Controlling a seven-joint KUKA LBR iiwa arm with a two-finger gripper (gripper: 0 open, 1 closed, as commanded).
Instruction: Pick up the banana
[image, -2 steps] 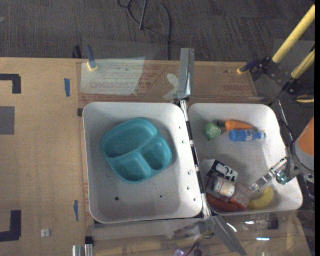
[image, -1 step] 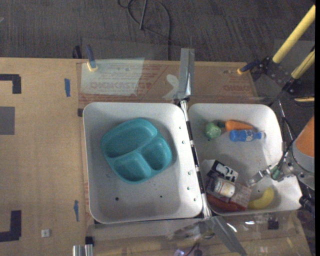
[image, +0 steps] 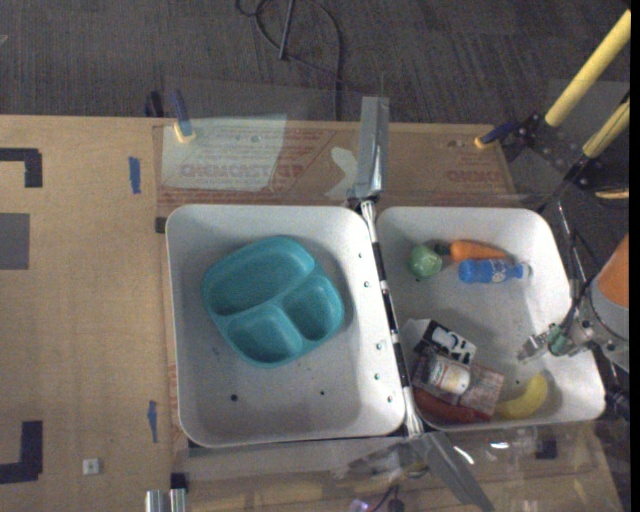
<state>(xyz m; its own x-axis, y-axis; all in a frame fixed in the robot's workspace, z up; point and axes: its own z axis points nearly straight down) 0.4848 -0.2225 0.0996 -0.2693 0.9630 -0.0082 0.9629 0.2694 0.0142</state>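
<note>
The yellow banana (image: 527, 398) lies in the near right corner of the right bin (image: 540, 232), next to a brown packet. My gripper (image: 545, 343) hangs just above and to the right of the banana, near the bin's right wall, with nothing seen between its fingers. The arm's orange band shows at the view's right edge.
The right bin also holds a green ball (image: 425, 262), a carrot (image: 478, 250), a blue bottle (image: 491, 271), a black-and-white box (image: 446, 344), a can (image: 447, 377) and a red item (image: 443, 407). A teal divided plate (image: 272, 298) sits in the left bin (image: 190, 360).
</note>
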